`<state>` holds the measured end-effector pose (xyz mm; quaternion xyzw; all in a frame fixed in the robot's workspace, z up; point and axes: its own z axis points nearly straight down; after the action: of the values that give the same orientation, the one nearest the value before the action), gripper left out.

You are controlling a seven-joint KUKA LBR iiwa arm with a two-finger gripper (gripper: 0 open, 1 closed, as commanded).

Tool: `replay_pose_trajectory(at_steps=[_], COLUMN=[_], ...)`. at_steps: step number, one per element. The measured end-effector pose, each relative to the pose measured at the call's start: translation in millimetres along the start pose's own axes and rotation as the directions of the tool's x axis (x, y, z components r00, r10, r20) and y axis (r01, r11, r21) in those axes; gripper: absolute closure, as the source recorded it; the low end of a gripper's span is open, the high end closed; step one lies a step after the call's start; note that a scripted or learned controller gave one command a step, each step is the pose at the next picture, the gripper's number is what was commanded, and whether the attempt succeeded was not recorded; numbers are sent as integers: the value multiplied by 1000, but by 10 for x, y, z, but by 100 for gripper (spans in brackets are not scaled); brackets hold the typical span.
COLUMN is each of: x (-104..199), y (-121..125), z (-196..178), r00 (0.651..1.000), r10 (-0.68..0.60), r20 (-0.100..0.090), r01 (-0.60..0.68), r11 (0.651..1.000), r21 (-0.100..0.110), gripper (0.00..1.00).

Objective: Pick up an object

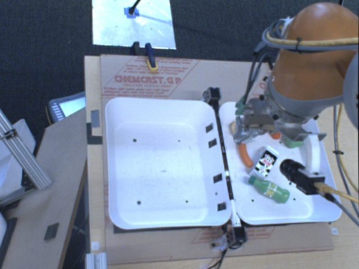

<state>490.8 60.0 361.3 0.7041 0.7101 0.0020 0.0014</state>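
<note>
Cardboard lines the bench under two white bins. Beside the orange carrot (pixel 245 154), the gripper (pixel 247 129) hangs, its state untellable; crowded neighbours could spoil a grasp.

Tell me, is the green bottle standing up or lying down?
Lying down. The green bottle rests on its side on the floor of the right bin, beside the black-and-white carton.
</note>
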Motion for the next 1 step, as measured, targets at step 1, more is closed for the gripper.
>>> replay_pose_trajectory(at_steps=[1], x=[131], y=[63], z=[-1370], r00=[1000], r10=[2], r20=[-3], r01=[-2], r11=[1000], r21=[-14], gripper=[100])
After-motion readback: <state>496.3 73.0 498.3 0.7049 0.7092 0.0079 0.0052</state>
